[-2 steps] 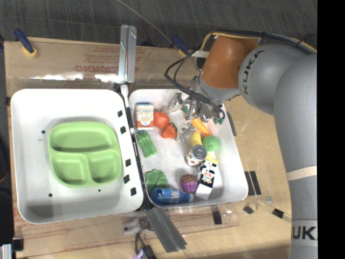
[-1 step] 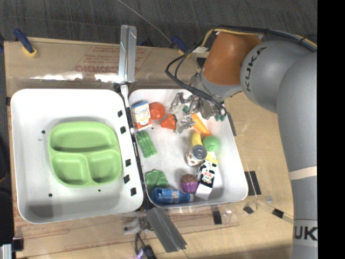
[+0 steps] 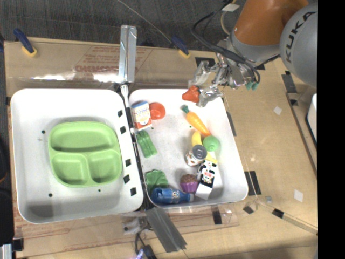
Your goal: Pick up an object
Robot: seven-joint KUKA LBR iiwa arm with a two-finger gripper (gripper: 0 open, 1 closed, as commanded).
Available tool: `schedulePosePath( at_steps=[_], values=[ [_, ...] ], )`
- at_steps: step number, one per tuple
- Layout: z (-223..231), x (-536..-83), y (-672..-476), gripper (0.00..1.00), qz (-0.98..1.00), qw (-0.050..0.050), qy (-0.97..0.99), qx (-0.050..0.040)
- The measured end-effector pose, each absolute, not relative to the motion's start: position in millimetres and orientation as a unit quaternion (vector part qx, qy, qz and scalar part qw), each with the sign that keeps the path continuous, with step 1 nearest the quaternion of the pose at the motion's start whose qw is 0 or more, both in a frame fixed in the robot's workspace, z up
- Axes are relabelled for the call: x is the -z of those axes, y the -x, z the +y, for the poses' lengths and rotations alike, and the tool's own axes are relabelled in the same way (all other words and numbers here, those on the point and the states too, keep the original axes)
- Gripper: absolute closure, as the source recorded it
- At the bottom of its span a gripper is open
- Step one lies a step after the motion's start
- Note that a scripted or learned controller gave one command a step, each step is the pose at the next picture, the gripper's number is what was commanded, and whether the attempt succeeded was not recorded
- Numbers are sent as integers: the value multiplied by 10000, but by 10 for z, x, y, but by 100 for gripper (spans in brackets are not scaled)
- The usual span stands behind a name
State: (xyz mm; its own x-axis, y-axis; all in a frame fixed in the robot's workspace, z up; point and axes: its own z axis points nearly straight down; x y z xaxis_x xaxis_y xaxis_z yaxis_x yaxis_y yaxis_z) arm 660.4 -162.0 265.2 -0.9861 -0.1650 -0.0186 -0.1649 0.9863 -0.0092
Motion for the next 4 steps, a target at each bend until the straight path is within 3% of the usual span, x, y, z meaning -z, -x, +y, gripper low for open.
schedulePosePath(
  at_steps=[1,2,3,4],
  values=[
    [-1614,-2560,-6578,0,9966,22,827,10],
    [-1726,-920,-6576,0,9998,5,222,0],
    [-1779,-926,-5962,0,10000,2,-40,1],
    [-984,-919,-5856,0,9998,0,-175,-15]
  ],
)
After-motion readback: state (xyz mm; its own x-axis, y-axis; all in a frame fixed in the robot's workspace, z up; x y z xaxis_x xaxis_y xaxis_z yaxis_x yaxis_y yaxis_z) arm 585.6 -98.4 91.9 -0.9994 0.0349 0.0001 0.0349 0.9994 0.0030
